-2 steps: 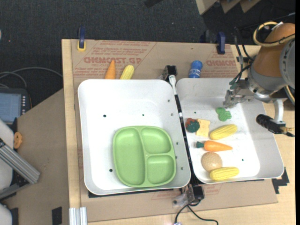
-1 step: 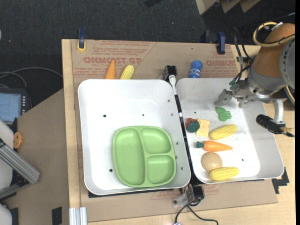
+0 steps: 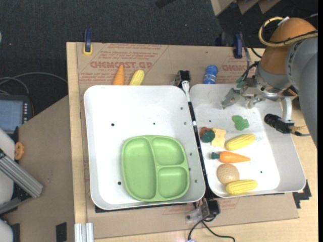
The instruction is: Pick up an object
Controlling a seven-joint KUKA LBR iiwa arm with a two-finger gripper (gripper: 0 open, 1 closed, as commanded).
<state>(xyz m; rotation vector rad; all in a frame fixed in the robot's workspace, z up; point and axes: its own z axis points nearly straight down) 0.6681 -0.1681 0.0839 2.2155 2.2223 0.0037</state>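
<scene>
Beyond the far rim of the left shallow white bin [image 3: 101, 135], an orange toy carrot [image 3: 118, 75] and a yellow toy corn cob [image 3: 136, 77] lie on the brown cardboard bench top [image 3: 75, 135]. Inside that bin a green three-compartment plastic plate [image 3: 155, 168] sits in the near half, close to the near rim and to the right wall; the far half and the left strip of the bin floor are bare white. A black strip [image 3: 192, 117] runs along the seam where the two bins meet, and a blue bottle-like object [image 3: 210, 74] lies on the bench just past the right white bin [image 3: 287, 170].

In the right bin the toys cluster in the middle and near part: a dark red and green piece [image 3: 206, 133] by the left wall, touching a pale yellow block [image 3: 218, 136]; a yellow corn cob [image 3: 240, 141] just right of it; an orange carrot with a green end [image 3: 231, 157] below; a tan round potato-like toy [image 3: 228, 173]; and a second yellow corn cob [image 3: 241, 186] near the near rim. A small green leafy toy [image 3: 240, 121] lies apart, farther in. The bin's far-left corner and right side are open floor.

The grey arm with its orange band [image 3: 282, 44] reaches in from the right, wrist tilted down over the bin's far edge. The two-finger gripper [image 3: 241, 99] hangs just beyond the green leafy toy, its fingers spread apart and holding nothing.
</scene>
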